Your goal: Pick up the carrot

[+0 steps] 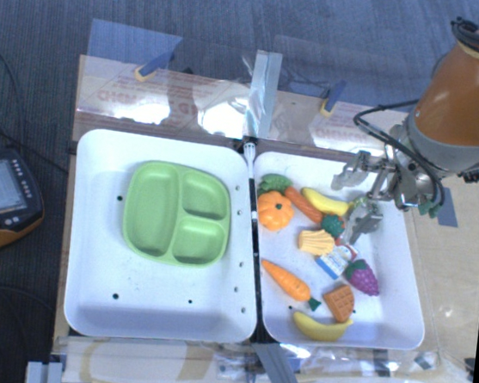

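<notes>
Two carrots: one lies loose in the right bin (405, 250) toward its left wall, tip pointing up-left (285, 279); a second, up near the pumpkin (273, 210), is partly hidden under the upper banana (325, 202).
Gripper: hangs above the right bin's upper right part (367, 212), nothing seen between its fingers; open or clenched, cannot tell.
Step in hand: approach, by my reading; carrot not yet grasped.
Doing it well: go for the loose carrot, which has bare floor on both long sides; set the fingers across its narrow width, near mid-length, clear of the bin wall and the waffle (339, 303).
Bananas: two; lower one at the near edge (320, 327).
Corn: one (316, 241).
Grapes: one bunch (365, 278).
Green plate: one, in the left bin (178, 213).
</notes>
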You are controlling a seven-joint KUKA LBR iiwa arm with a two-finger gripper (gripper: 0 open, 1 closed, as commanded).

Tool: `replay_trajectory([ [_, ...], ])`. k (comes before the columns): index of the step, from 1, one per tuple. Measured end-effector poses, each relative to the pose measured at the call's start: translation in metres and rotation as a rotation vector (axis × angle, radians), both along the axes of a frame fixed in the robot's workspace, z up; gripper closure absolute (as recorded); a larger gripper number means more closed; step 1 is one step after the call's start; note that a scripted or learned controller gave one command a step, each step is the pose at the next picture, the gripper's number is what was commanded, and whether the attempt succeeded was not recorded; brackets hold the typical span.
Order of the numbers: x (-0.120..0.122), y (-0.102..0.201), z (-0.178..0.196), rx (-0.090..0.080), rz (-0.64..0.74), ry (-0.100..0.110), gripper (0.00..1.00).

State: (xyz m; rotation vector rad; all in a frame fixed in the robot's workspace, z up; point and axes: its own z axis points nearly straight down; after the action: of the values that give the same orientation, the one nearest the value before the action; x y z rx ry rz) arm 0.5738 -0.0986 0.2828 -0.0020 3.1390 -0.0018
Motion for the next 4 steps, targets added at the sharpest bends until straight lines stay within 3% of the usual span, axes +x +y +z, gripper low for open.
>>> replay_trajectory([
  [1,-0.061,0.014,-0.102,0.002,0.064,0.010,0.00],
  [2,-0.067,-0.010,-0.186,0.000,0.055,-0.004,0.00],
  [3,-0.076,0.001,-0.190,-0.003,-0.037,-0.025,0.00],
  [4,-0.076,0.002,-0.180,-0.004,-0.037,-0.022,1.00],
])
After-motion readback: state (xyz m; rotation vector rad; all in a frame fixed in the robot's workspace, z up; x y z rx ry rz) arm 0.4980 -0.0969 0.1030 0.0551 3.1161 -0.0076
